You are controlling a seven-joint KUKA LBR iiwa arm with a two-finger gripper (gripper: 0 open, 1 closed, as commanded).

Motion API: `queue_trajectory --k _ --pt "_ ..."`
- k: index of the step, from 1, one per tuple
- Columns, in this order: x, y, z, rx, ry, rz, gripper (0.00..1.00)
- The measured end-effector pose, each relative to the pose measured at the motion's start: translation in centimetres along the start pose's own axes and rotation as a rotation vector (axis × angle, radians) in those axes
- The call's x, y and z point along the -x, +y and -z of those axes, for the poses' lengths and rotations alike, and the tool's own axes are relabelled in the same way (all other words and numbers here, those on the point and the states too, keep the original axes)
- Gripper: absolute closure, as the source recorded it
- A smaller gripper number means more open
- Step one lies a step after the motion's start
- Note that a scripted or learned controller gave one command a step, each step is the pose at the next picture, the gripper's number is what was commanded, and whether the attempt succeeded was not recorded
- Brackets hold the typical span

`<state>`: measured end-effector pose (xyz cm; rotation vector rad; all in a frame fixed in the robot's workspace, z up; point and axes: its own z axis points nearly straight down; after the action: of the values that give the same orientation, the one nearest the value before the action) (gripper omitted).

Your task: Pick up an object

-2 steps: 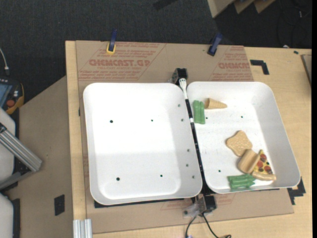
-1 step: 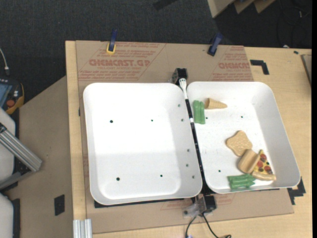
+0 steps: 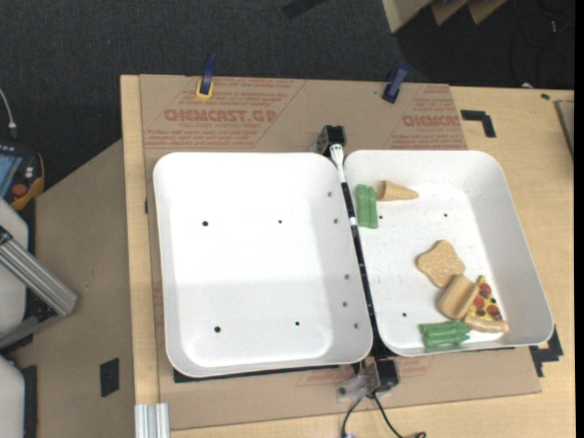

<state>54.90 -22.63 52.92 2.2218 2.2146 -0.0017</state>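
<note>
Dark carpet lay behind a tan desk [image 3: 82, 245] topped w/ a cardboard sheet [image 3: 301, 112], clamped at the far edge, on which two shallow white bins sat side by side. The left bin [image 3: 182, 176] held no items; the right bin [image 3: 511, 208] carried everything available for the pick: a green stick [image 3: 366, 206] against its left wall, a small cone-shaped piece [image 3: 395, 191] just beside it, a tan toast-like piece [image 3: 440, 262] nr the middle, a tan block [image 3: 454, 296] touching a pizza-slice toy [image 3: 483, 305] toward the near right, and a flat green piece [image 3: 444, 335] at the near rim. The gripper's state could not be told from this view. Judged from the layout, the task stood at its opening step, approach not yet made, nothing lifted. The next move prob. called for choosing one target in the right bin; the toast-like piece, standing apart from its neighbours, looked easiest, while wall-hugging and touching items risked a missed or double grab.
</note>
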Motion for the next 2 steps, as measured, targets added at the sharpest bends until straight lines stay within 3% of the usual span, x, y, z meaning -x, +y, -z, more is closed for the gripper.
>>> queue_trajectory --k 1,2 --pt "-0.2 -0.1 1.4 0.007 -0.003 0.004 1.00" --pt "-11.1 4.9 0.5 0.002 0.006 0.016 1.00"
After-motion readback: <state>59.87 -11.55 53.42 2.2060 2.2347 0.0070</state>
